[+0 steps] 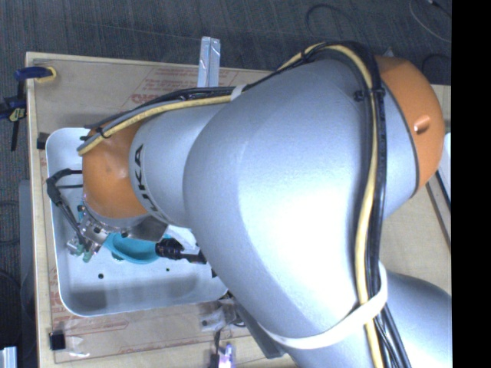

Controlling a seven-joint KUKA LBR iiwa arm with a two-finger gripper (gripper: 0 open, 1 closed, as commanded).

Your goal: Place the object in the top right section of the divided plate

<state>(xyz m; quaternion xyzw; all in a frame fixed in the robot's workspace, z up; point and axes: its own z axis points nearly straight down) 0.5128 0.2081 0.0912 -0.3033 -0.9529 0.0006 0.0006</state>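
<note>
Sideways, black "KUKA" lettering (143,176) on the grey arm (291,205), above a blue plate (132,248); pincer (79,245) state unclear

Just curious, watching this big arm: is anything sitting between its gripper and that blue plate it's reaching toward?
Nothing visible does. The gripper sits right beside the blue plate in the left bin, though the arm hides much of the plate.
</note>
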